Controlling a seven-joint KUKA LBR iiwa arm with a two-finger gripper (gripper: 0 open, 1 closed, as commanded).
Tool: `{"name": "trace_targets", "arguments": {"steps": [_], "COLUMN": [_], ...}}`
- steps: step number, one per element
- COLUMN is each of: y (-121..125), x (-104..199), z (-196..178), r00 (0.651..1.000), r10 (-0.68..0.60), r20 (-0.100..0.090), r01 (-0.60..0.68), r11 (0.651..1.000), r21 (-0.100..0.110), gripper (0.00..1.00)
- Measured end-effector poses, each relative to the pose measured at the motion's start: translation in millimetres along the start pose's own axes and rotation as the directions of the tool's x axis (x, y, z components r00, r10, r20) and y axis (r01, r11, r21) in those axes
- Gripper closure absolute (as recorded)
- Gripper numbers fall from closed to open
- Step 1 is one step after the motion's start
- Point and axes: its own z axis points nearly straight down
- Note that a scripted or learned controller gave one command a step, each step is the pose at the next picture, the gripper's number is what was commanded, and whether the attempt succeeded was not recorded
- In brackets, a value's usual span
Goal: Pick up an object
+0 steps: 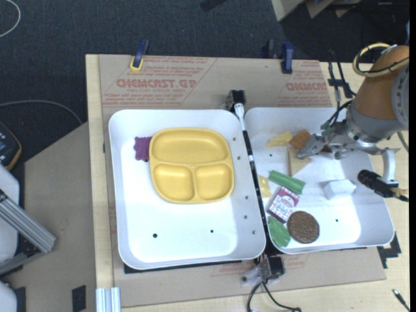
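Now the pincer [311,147] hangs low in the right bin [377,236], beside an orange-brown piece [299,138], its grip state impossible to tell.

The purple object [142,148] lies half hidden behind the yellow tray [192,164]; the arm [383,96] runs off-frame.

Yellow tray [192,163] in left bin [123,174]; arm [377,103] over right bin [374,229].

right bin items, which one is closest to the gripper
The small orange-brown piece at the bin's upper left, just beside the gripper. The white block, green bar and brown disc lie farther down.
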Motion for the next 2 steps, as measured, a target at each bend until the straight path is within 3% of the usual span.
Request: {"name": "trace_targets", "arguments": {"steps": [1,2], "y": [3,7], "x": [0,-7], "z": [-13,-75], "r00": [1.000,1.000], "r10": [0.000,0.001], "r20": [0.001,0.006], "r01": [0.000,-0.001], "r11": [1.000,1.000], "r21": [-0.010,-0.003], "gripper": [1.00,1.00]}}
